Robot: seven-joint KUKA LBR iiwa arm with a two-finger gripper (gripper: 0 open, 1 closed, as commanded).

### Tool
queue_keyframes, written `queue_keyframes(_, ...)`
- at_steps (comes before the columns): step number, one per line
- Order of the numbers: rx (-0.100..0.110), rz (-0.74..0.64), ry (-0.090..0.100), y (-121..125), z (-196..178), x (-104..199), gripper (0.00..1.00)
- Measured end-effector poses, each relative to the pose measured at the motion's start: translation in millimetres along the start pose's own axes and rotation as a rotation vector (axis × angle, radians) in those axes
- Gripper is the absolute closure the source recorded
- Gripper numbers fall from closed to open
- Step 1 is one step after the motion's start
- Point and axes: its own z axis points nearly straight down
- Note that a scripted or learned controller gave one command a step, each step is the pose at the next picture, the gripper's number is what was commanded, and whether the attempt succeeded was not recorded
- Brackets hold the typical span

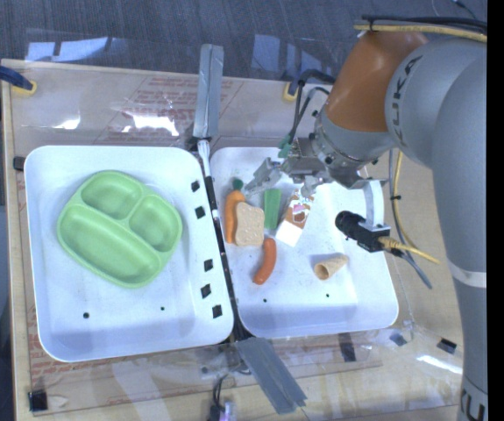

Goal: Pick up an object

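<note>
**Two bins side by side, divided plate left, food pieces right**

The left bin [50, 323] holds a divided plate [120, 228], lying near its middle and apart from the walls. The right bin [365, 310] touches the left one along a shared edge.

In the right bin, a carrot [232, 216] lies nearest that shared edge. Just right of it, touching, sits a bread slice [250, 225]. Right of the bread stands a cucumber piece [273, 207], and beside that a small packet [294, 222]. In front of the bread lies a sausage [266, 261]. An ice-cream cone [329, 267] lies further right, apart from the rest.

The gripper [297, 172] hangs over the bin's rear part, above the cucumber piece and packet.
</note>
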Motion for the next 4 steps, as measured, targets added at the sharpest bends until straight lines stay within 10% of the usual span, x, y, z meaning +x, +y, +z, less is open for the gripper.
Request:
queue_keyframes(1, -0.026, 0.014, -0.005, 4.4, 108.3, -44.0, 0.0)
queue_keyframes(2, -0.026, 0.013, -0.01, 5.2, 98.1, -47.0, 1.0)
queue_keyframes(3, -0.004, 0.042, -0.001, 67.4, 23.3, -6.6, 1.0)
queue_keyframes(4, -0.003, 0.042, 0.0, 67.2, 23.8, -6.5, 0.0)
